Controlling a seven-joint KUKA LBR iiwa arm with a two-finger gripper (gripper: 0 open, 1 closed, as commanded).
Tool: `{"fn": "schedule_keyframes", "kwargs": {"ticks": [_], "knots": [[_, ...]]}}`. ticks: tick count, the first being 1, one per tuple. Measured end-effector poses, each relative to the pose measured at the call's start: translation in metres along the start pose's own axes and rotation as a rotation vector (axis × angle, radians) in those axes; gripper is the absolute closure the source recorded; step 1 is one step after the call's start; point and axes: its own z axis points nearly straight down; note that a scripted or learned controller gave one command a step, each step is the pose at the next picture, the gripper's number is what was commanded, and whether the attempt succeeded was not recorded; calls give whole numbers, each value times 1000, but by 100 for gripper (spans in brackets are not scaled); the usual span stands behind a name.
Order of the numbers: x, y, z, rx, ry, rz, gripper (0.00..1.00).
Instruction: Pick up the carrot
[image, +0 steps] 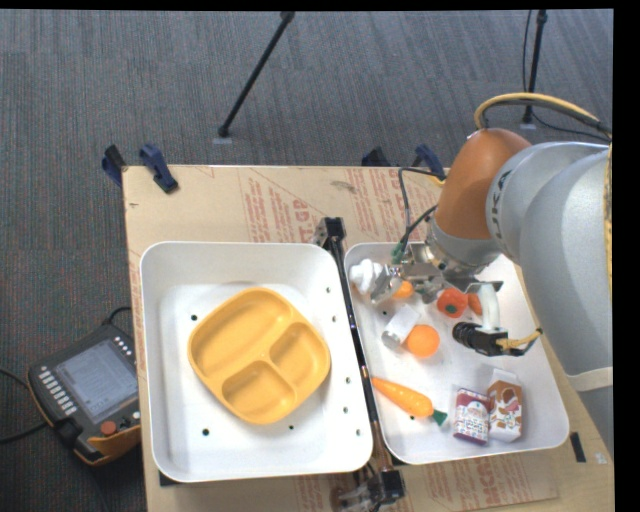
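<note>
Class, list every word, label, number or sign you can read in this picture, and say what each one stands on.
"KUKA", partly seen, on the grey arm.
Red mirrored print on the cardboard sheet: blurred, unreadable.
Labels on the two small cartons: too small to read.
Screen of the handheld controller: unreadable.

"KUKA" on arm (545, 215)

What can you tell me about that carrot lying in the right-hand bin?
The carrot is a small toy, by its smooth, plastic-looking surface: a bright orange tapered body with a dark green tuft at its thicker end. It lies flat on the floor of the right bin, slanting, with its tip toward the bins' shared edge and its tuft toward two small cartons. Nothing appears to touch it. The gripper is farther back in the bin, well away from it.
</note>
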Motion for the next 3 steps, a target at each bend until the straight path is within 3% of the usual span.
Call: {"fn": "schedule_keyframes", "kwargs": {"ticks": [1,2,3], "knots": [[-47,-71,10,-1,1,11,0],[-74,-154,11,-2,4,10,0],[-74,-154,1,-1,4,15,100]]}}
